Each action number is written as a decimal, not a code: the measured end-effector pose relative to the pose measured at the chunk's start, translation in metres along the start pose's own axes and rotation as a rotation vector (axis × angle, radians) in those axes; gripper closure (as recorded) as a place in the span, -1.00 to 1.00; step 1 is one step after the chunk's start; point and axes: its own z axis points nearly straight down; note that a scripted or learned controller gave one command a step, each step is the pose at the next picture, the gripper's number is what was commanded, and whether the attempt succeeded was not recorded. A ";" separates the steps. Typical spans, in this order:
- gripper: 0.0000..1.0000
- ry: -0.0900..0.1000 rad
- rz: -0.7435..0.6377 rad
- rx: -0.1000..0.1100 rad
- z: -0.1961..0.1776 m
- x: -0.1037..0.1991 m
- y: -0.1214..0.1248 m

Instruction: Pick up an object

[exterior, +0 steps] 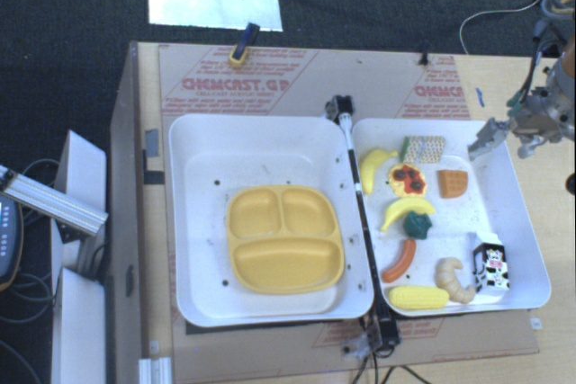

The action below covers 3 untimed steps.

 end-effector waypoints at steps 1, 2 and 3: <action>-1.00 0.002 -0.001 0.005 0.119 0.074 -0.011; -1.00 0.001 0.002 0.002 0.179 0.086 -0.044; 1.00 0.001 0.001 -0.003 0.168 0.086 -0.043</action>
